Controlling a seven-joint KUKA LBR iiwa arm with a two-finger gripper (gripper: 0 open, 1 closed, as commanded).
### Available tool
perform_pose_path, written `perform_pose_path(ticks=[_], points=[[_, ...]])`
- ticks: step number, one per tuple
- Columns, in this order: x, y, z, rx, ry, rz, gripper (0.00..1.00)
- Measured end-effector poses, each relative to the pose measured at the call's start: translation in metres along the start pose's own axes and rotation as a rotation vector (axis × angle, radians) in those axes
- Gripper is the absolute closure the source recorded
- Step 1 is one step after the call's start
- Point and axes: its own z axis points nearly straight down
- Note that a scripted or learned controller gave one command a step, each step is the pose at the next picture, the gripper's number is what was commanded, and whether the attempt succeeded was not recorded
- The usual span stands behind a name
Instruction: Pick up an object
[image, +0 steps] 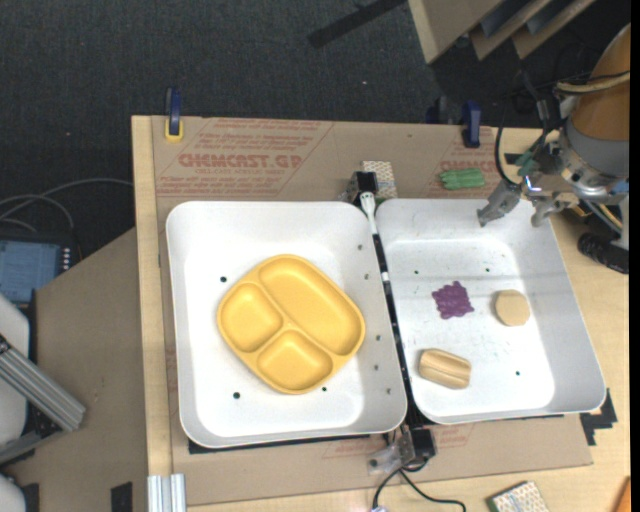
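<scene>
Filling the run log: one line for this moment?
gripper: jaws open, above right bin's far edge | holding: nothing | right bin: purple piece, two tan pieces | left bin: yellow tray

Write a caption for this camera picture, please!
Open gripper above the right bin holding three toy foods.

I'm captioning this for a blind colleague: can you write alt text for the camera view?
The gripper hovers open over the far edge of the right white bin, which holds a purple cluster, a round tan piece and a tan bread-like roll. The left white bin holds a yellow three-compartment plate.
</scene>
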Motion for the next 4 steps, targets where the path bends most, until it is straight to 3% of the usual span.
perform_pose_path(ticks=[1, 2, 3, 4], points=[[-0.048, -0.154, 0.077, 0.017, 0.003, 0.013, 0.00], [0.048, -0.099, 0.111, -0.001, 0.004, -0.010, 0.00], [0.056, -0.057, 0.112, -0.006, -0.002, -0.003, 0.00], [0.058, -0.097, 0.113, 0.005, 0.002, 0.002, 0.00]])
